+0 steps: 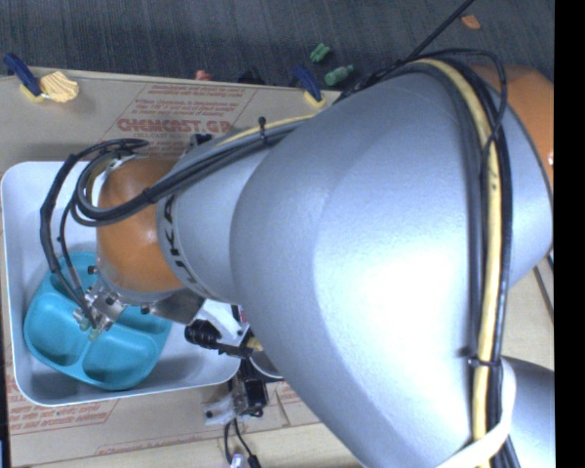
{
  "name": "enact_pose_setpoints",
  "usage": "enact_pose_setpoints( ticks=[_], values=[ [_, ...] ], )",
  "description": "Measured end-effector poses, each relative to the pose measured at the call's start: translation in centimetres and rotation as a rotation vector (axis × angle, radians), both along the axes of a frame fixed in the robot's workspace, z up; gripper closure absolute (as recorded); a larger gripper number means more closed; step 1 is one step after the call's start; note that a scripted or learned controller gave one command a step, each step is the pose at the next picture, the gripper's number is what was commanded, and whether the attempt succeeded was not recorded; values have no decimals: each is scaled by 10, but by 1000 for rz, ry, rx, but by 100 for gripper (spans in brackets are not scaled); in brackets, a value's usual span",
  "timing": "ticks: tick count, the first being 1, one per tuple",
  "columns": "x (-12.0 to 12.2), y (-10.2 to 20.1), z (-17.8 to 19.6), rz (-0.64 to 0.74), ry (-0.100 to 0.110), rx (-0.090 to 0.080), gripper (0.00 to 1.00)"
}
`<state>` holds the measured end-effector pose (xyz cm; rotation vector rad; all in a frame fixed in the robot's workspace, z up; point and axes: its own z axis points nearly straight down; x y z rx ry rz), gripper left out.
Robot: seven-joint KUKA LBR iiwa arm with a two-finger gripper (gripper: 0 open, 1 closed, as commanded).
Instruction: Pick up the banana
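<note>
Grey arm hangs over left bin, above turquoise dish; jaws state unclear; banana hidden, so lower slowly.

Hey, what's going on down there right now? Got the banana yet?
Arm reaching deep into the left bin. Claw hidden under the wrist, grip unknown. Banana unseen. Blue divided dish sits below the wrist.

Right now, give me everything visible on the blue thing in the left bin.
The blue thing looks like smooth turquoise plastic, rounded, with a crease dividing its lower part into two lobes. It lies in the left bin, near that bin's front-left corner, on the white floor. The arm's orange band and wrist hardware cover its upper right part, so its full shape cannot be told. Black cables loop above it.
</note>
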<state>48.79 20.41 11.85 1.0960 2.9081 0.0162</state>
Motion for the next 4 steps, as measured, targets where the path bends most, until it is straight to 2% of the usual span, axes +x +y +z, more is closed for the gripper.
enact_pose_setpoints(
  ticks=[3, 4],
  values=[
    [1, 1, 30, 9, 3, -3, 100],
    [1, 1, 30, 10, 3, -3, 0]
  ],
)
